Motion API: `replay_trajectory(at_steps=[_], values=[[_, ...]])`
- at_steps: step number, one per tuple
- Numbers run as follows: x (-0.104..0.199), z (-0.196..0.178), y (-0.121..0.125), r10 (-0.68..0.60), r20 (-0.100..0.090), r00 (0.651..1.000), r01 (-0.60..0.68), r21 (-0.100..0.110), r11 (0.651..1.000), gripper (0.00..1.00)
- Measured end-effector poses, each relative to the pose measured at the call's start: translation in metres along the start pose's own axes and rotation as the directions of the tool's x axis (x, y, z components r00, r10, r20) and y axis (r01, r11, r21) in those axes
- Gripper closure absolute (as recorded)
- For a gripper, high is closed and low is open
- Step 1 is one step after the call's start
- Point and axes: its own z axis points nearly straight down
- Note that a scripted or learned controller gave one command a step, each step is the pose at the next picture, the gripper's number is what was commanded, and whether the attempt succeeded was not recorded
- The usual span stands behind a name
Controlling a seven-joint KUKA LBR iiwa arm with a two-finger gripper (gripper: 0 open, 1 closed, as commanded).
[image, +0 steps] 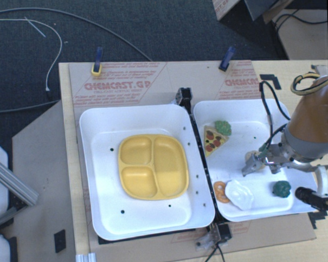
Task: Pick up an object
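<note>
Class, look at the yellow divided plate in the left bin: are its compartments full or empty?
Empty. The yellow divided plate lies flat in the left white bin, and all its compartments show bare yellow plastic.

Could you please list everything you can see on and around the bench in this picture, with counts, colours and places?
bins: two, white, side by side on the bench
divided plate: one, yellow, middle of the left bin
pizza slice: one, red and yellow toy, upper left of the right bin
light green piece: one, toy vegetable, just above the pizza slice
dark green piece: one, near the right bin's lower right corner
white object: one, at the right bin's lower edge
orange piece: one, touching the white object's left side
clamps: two, blue, at the board's far edge
cable: one, white, on the dark floor
arm: one, grey and orange, from the right
hand: one, grey, over the right bin's middle
</note>
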Motion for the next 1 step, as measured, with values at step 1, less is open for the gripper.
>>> replay_trajectory(at_steps=[1], values=[[0.0006,0.0430,-0.0001,0.001,0.001,1.000,-0.001,-0.004,1.000,0.00]])
